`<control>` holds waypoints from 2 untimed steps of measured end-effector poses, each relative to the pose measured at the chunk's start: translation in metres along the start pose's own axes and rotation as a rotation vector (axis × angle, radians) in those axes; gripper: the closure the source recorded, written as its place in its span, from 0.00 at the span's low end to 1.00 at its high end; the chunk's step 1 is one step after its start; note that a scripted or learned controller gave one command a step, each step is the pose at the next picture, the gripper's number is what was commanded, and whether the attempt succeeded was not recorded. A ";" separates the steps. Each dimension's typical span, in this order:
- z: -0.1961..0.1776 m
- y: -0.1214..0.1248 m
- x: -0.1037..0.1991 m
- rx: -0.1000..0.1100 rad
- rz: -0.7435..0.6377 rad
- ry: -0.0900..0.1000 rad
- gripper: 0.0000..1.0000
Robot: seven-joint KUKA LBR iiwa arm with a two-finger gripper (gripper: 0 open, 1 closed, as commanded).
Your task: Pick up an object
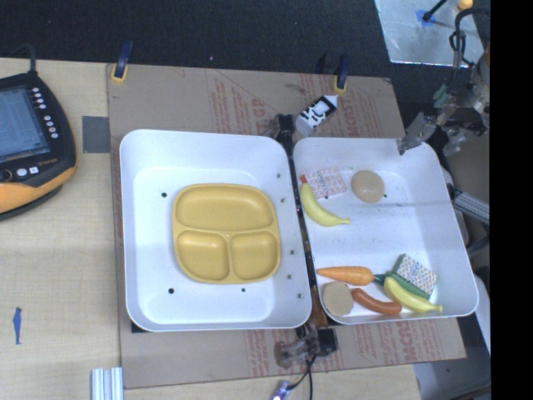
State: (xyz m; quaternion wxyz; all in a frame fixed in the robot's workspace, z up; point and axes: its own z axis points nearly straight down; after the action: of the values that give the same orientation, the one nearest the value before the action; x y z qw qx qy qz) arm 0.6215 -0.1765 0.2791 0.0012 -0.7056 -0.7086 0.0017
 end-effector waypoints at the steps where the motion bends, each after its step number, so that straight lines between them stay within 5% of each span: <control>1: 0.086 -0.074 0.037 0.002 0.000 0.000 0.00; 2: 0.127 -0.038 -0.036 0.000 0.002 0.000 0.00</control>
State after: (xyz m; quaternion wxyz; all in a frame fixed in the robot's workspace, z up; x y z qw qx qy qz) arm 0.5835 -0.2127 0.1522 0.0011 -0.7065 -0.7077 0.0016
